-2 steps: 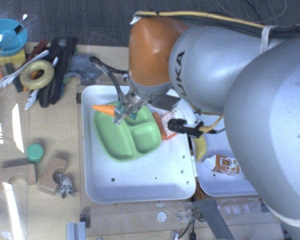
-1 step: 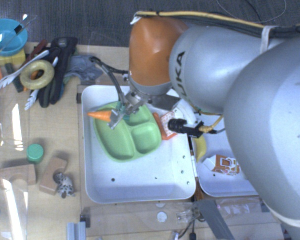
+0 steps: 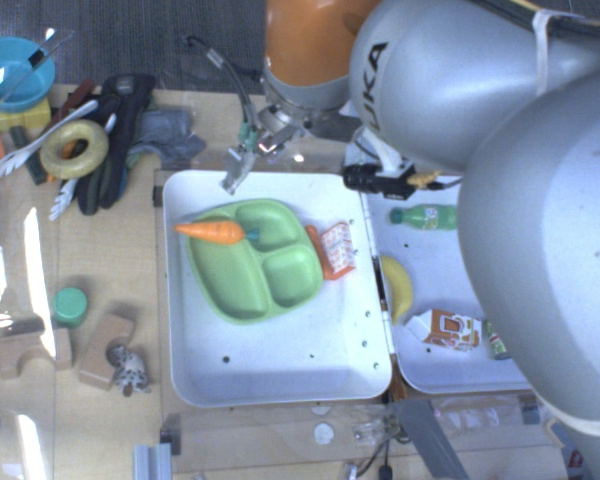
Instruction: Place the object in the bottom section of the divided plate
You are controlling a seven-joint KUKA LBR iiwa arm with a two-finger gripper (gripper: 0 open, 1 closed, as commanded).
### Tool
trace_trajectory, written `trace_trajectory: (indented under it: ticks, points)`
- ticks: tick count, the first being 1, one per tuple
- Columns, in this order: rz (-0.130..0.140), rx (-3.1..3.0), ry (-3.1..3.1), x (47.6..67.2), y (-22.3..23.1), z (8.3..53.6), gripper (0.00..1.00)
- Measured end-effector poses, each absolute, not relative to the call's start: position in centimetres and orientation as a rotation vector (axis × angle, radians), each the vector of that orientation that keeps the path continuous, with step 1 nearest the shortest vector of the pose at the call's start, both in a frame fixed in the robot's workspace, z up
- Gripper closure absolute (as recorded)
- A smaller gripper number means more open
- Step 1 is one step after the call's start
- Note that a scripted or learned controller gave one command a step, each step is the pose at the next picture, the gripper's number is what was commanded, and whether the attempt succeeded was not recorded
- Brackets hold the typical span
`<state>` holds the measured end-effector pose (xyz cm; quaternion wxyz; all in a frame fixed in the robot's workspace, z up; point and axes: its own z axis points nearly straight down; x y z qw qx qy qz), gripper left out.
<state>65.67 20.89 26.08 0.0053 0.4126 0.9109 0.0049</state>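
Observation:
A green divided plate [image 3: 255,268] lies in the left white bin [image 3: 280,373]. An orange carrot [image 3: 212,232] rests across the plate's upper left rim, its green top pointing right toward the upper section. My gripper [image 3: 238,168] hangs above the bin's far edge, up and slightly right of the carrot and apart from it. Nothing shows in its grasp. The arm's orange band and grey body fill the upper right.
A red and white snack packet [image 3: 335,250] leans against the plate's right side. The right bin [image 3: 450,378] holds a banana [image 3: 398,286], a green bottle [image 3: 425,216] and a small carton [image 3: 450,330]. Left of the bins lie a yellow ring [image 3: 75,148], a blue bowl [image 3: 15,71], wooden blocks [image 3: 105,348].

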Motion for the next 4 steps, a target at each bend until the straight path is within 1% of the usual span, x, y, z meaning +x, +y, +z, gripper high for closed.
trace_trajectory:
  ticks: [1, 2, 4]
  points:
    - [0.015, 1.291, 2.853, 65.6, 20.9, 26.1, 0.00]
    - [0.013, 1.712, 2.625, 66.2, 22.7, 24.9, 0.00]
    - [0.013, 1.712, 2.626, 66.2, 22.7, 24.9, 0.00]
